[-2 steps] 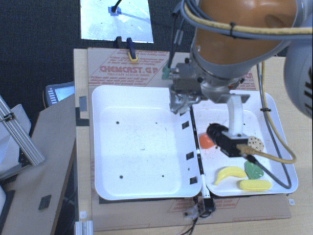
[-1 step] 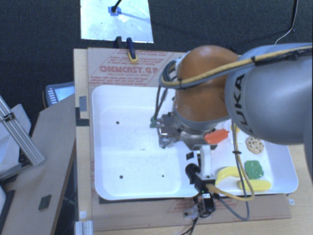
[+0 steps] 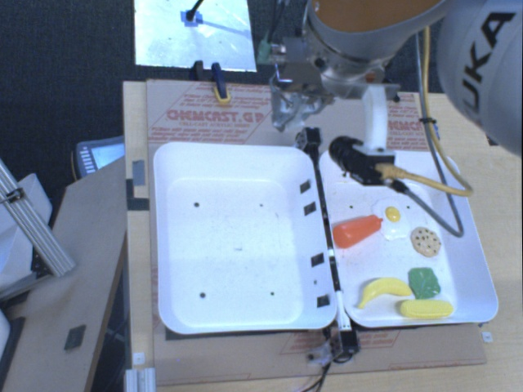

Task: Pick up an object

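The right bin [image 3: 478, 276] holds several toy foods. An orange carrot [image 3: 356, 231] lies near the divider, with a fried egg [image 3: 393, 219] and a round cookie [image 3: 425, 241] to its right. Toward the front lie a yellow banana [image 3: 383, 290], a green piece [image 3: 424, 281] and a yellow oblong piece [image 3: 426, 308]. My gripper [image 3: 292, 118] hangs over the back edge of the bins, just behind the divider, well away from the foods. I see nothing held in it.
The left bin [image 3: 167, 219] sits beside the right one, split by a black-clipped divider [image 3: 323, 227]. A black fitting with a yellow cable [image 3: 364, 163] hangs over the right bin's back corner. A shiny plate [image 3: 192, 23] lies behind the bench.
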`<action>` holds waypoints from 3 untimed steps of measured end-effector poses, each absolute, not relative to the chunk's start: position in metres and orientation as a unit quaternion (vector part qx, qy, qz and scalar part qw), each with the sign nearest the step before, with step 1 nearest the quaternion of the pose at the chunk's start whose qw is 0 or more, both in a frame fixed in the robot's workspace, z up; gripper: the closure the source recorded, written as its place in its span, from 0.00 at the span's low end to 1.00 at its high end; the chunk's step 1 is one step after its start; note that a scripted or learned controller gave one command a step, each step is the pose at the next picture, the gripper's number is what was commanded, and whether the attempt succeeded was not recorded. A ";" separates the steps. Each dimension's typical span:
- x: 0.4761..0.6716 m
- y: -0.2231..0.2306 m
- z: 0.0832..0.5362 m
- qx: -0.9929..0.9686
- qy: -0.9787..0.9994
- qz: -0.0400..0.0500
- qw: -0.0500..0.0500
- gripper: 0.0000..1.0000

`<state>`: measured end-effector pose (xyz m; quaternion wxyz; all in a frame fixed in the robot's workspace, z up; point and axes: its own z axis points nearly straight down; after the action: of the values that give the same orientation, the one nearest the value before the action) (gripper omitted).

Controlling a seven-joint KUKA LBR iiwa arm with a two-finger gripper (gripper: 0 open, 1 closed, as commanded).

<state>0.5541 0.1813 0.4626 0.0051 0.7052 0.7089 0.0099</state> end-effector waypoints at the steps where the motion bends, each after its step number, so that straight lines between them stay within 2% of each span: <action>1: 0.569 0.208 0.540 0.705 0.709 0.005 0.002 1.00; 2: 0.529 0.236 0.423 0.705 0.710 -0.004 -0.002 1.00; 3: 0.556 0.234 0.535 0.705 0.709 0.006 0.003 1.00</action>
<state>0.5560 0.2343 0.5348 0.0027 0.7052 0.7090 0.0064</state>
